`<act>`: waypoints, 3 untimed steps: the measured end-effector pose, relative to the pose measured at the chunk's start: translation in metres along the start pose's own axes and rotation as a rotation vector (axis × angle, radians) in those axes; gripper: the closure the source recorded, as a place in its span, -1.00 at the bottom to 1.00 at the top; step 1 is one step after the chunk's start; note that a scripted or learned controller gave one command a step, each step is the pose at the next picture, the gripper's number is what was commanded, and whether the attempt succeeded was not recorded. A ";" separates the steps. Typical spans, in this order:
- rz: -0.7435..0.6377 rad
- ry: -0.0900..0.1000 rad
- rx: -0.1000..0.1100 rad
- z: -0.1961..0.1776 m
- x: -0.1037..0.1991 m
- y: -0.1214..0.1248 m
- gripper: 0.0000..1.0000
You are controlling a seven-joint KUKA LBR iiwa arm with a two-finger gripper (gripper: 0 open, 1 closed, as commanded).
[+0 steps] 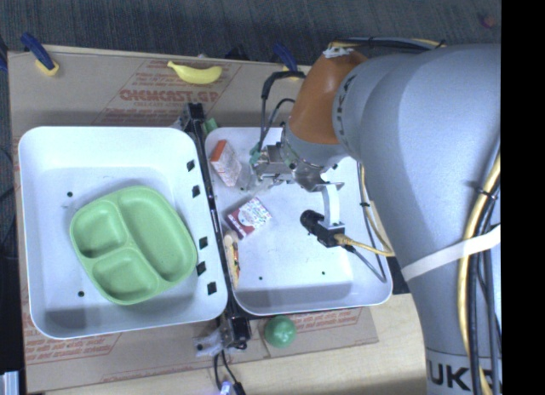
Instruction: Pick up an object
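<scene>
Lower pincer [266,166], finger state indiscernible, squarely over orange carton [225,162] in right bin [341,291]; avoid red-and-white packet [249,216]; close firmly before lifting.

You have two bins side by side: the left bin [34,240] holds a tray [132,243]; the right bin [289,287] holds a carton [225,163] behind a packet [249,217]. A banana [195,71] lies behind the bins, a ball [278,331] before the right one.
</scene>
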State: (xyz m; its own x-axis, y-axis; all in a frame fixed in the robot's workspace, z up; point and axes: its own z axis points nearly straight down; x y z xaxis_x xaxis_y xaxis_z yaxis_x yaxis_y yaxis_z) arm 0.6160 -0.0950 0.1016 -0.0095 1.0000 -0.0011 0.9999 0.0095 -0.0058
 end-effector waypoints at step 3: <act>0.000 0.000 -0.001 -0.126 0.258 -0.081 1.00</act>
State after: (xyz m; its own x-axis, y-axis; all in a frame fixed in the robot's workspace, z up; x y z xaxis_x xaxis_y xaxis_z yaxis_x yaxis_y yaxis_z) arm 0.5334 0.1619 0.2275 -0.0096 1.0000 -0.0016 0.9999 0.0096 -0.0050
